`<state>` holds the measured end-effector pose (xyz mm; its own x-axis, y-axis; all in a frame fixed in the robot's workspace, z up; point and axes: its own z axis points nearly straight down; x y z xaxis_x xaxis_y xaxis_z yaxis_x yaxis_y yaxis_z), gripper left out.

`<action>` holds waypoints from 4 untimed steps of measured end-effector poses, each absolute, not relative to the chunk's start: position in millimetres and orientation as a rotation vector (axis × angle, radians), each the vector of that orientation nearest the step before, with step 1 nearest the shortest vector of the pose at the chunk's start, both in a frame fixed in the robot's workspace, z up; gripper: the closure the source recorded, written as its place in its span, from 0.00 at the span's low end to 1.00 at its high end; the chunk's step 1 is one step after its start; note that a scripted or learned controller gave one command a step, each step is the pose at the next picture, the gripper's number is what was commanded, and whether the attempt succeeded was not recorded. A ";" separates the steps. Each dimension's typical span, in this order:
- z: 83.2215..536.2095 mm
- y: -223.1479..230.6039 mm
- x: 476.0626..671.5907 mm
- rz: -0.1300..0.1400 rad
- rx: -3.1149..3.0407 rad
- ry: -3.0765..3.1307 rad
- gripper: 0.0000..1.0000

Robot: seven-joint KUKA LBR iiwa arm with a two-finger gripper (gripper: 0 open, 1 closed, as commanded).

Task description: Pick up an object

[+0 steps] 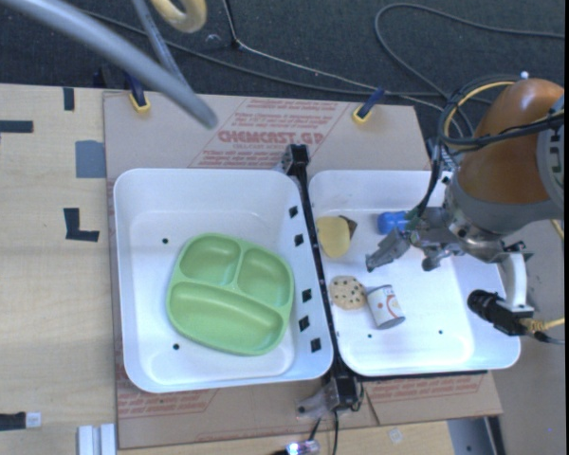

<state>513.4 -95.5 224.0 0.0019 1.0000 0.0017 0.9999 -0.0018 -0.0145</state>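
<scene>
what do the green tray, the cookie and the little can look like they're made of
Green tray: likely moulded plastic, with a smooth, faintly shiny surface and rounded compartments. Cookie: matte tan disc with dark specks; whether real or a plastic toy is unclear. Can: looks like metal or plastic with a white and red label; too small to tell.

The right bin's (pixel 493 354) near floor lay bare; cookie (pixel 347 293), can (pixel 385 306), yellow piece (pixel 334 236) and blue item (pixel 392 222) crowded its left half.

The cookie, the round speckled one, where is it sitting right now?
In the camera view the cookie lies in the right bin, close to the divider between the bins, below the yellow piece and just left of the small can.
</scene>
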 end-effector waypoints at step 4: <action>83.2 -97.0 502.7 0.002 -2.221 -2.222 0.00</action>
